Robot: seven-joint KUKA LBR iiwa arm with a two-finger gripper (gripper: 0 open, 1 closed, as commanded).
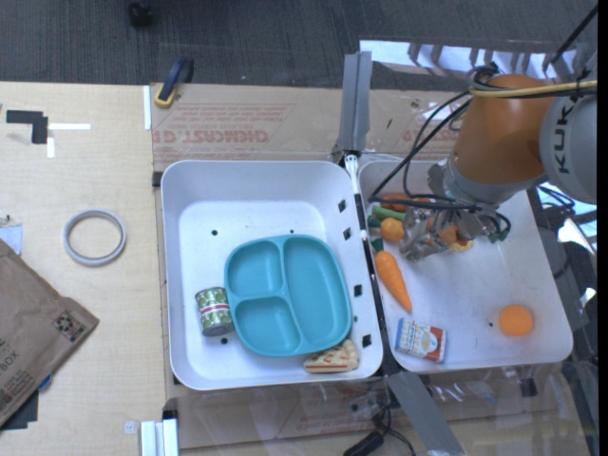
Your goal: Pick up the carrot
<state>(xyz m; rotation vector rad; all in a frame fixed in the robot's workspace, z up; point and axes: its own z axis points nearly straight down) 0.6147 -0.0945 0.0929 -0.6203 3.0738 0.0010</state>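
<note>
"KUK" on the grey arm [570,145], "BOX" on brown cardboard [28,335], mirrored print on cardboard sheet [228,122]

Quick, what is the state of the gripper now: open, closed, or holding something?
Gripper: open or closed cannot be told; it holds nothing visible, hovering over the right white bin, apart from the long orange carrot.

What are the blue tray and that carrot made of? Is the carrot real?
The tray looks like moulded plastic: even teal colour, smooth matte surface, rounded compartment walls. The carrot is probably a plastic toy: uniform orange and a smooth skin, though this view cannot settle it.
</note>
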